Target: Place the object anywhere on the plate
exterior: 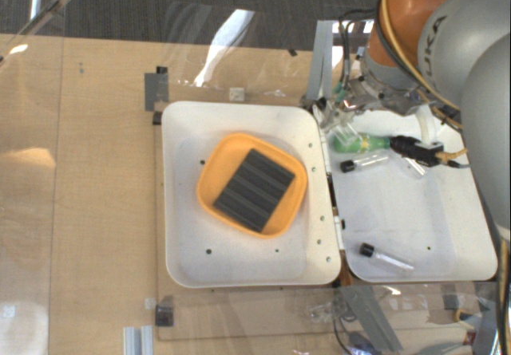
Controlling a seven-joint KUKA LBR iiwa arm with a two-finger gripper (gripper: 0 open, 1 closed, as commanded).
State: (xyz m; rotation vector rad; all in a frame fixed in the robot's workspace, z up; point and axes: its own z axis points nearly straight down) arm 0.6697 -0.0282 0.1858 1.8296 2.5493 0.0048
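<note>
White plastic formed both bins. Nearest, the right bin (447,254) held a small black-capped tube (382,256); the left bin (180,250) held the orange plate (209,178) bearing a dark ribbed block (254,190). Farther back lay a green object (355,141), probably the target, under the hand (345,108), whose grip I cannot tell. Judged: picking stage; next needs a secure grasp.

I see two bins side by side on the tabletop (88,186). The left bin (184,258) holds a plate (209,178) at its middle, with a ridged pad (254,190) lying on it. In the right bin (447,250), a bottle (359,141) and tube (363,161) lie at upper left, a marker (385,257) lower down.
</note>
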